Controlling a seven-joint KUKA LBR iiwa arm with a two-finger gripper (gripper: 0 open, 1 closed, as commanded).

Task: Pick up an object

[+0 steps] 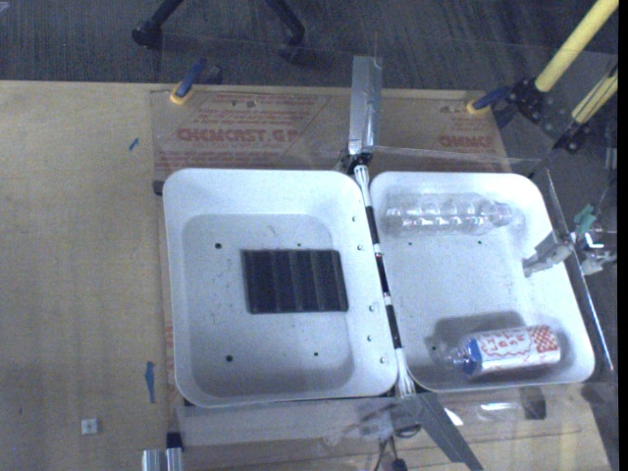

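Note:
A clear, empty plastic bottle [446, 215] lies on its side along the far wall of the right bin [461, 292]. A second bottle with a red-and-white label and a blue band [510, 348] lies on its side near that bin's front right corner. A dark ribbed rectangular pad [294, 281] lies flat in the middle of the left bin [196, 263]. My gripper [561, 250] reaches in at the right bin's right rim, above and apart from both bottles, with nothing seen in it.
A clear plastic wall stands behind the bins, held by clamps [186, 84]. A metal divider post [363, 106] rises at the far end between the bins. Yellow-handled tools [579, 27] sit at the far right. Bare wooden bench [69, 263] spreads to the left.

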